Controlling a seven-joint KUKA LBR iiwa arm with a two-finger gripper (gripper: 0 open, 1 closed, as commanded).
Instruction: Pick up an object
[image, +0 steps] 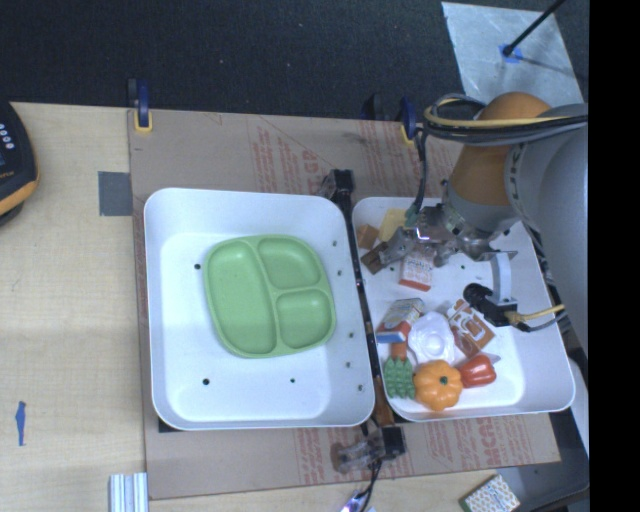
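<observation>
The right bin (535, 385) holds several small items. An orange pumpkin (438, 385), a red pepper (478, 371) and a green knobbly piece (398, 378) lie near its front edge. A white round item (432, 338) sits behind them. A red-and-white packet (417, 270) and a brown piece (372, 258) lie toward the back left. My gripper (423, 238) hangs low over that back left part, just above the packet. A yellow piece (394, 220) shows beside it.
The left bin (175, 385) holds a green divided plate (268, 294). A black cable fitting (490, 300) trails from the arm over the right bin. The bins' shared rims (358, 300) run between them. A dark device (12, 160) lies at the far left.
</observation>
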